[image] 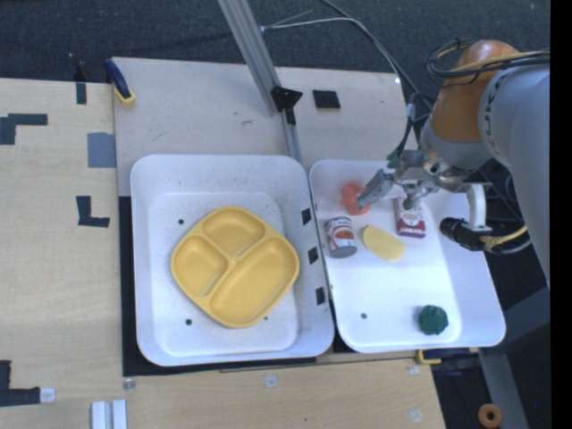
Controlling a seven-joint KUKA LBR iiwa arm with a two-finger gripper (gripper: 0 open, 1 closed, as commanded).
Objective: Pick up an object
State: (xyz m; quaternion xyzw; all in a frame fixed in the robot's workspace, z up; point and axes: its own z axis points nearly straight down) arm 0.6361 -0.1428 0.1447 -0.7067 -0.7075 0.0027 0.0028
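The arm (487, 105) hangs its pincer (390, 196) low above the right bin (465, 324).

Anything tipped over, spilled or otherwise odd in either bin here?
One thing: the small can in the right bin lies on its side near the left wall, not upright. The yellow tray sits flat in the left bin. No spills.

My grey arm reaches in from the right, orange band above the wrist, bent downward. My gripper (388, 195) hangs low, its fingers (374, 191) spread apart.
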